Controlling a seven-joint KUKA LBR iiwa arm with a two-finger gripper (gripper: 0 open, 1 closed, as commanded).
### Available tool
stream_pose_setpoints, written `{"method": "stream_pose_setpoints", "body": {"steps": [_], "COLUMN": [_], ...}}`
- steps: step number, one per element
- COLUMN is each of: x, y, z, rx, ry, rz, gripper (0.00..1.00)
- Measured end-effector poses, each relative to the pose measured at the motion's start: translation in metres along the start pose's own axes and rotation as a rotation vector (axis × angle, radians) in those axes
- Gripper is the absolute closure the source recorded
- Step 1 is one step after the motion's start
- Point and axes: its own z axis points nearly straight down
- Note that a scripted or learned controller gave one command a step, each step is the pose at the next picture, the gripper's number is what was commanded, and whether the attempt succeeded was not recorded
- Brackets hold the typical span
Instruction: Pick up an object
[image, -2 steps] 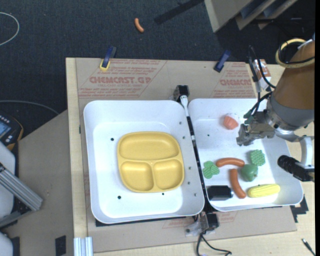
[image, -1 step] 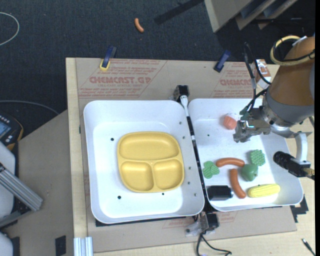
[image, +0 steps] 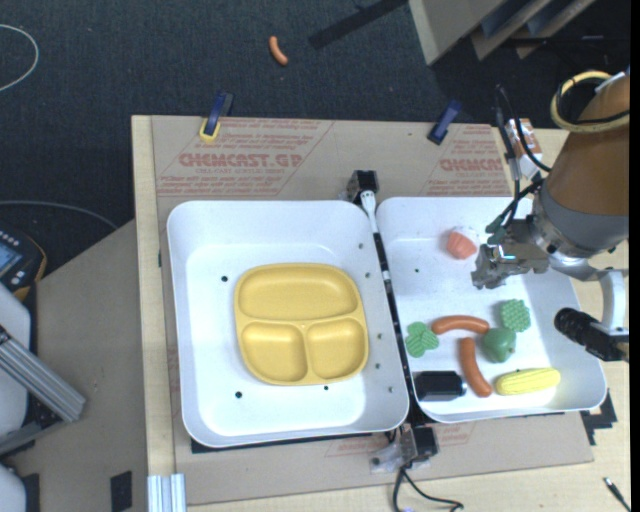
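From my feed, the pincer (image: 497, 270) hangs over the upper part of the right bin (image: 570, 395), its dark metal tip low above the white plastic floor; I cannot tell its state from this slant. Just to its left lies a small rounded pink-orange piece (image: 460, 243), apart from the tip. Nearer the bin's front sits a cluster of glossy toy foods: a curved orange sausage (image: 460, 325) lying crosswise, a second sausage (image: 474, 366) lying lengthwise below it, a knobbly green broccoli floret (image: 421, 340) at the left, a ridged leafy green piece (image: 515, 315), a smooth green lump (image: 498, 345) just under it, a bumpy yellow corn cob (image: 527, 380) and a flat black block (image: 439, 384) by the front wall. The left bin (image: 190, 250) carries a matte yellow divided plate (image: 300, 322) with three rounded compartments. Both bins rest on a cardboard-covered desk (image: 160, 200).
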Motion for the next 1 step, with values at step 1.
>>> {"method": "stream_pose_setpoints", "body": {"steps": [1], "x": [0.0017], "y": [0.0003], "z": [0.0164], "rx": [0.006], "ry": [0.001], "rz": [0.0], "gripper": [1.0]}}
